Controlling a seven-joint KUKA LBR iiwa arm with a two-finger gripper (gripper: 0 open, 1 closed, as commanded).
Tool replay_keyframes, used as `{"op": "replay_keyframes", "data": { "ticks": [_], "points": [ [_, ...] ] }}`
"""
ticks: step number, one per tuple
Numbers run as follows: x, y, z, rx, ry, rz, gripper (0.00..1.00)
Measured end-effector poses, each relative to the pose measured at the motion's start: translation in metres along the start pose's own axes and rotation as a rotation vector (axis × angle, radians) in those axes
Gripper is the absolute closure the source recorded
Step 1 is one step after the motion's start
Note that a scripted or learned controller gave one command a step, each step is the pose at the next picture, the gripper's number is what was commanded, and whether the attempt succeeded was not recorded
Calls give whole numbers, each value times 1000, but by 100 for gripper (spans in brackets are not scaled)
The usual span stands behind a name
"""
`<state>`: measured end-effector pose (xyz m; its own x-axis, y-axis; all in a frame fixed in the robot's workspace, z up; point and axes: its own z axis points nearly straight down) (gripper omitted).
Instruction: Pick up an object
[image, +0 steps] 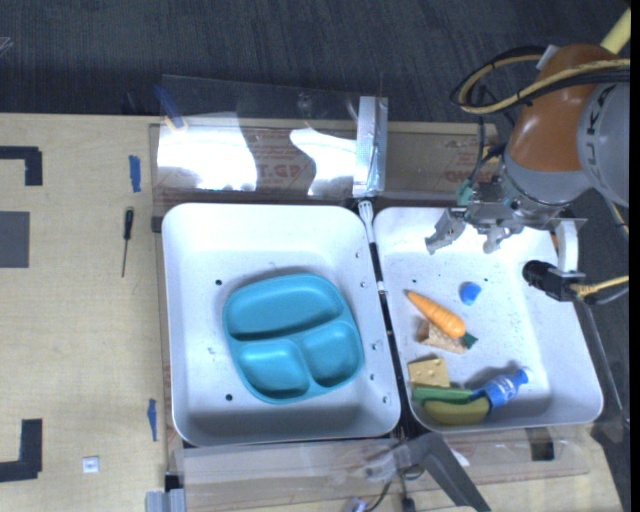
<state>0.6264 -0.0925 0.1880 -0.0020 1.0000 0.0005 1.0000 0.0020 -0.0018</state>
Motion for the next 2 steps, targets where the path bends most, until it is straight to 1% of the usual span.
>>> {"op": "replay_keyframes", "data": {
  "ticks": [1,2],
  "points": [
    [-39,-25,101,-5,-1,-251,0],
    [-25,-76,100,-8,-2,-171,0]
  ]
}}
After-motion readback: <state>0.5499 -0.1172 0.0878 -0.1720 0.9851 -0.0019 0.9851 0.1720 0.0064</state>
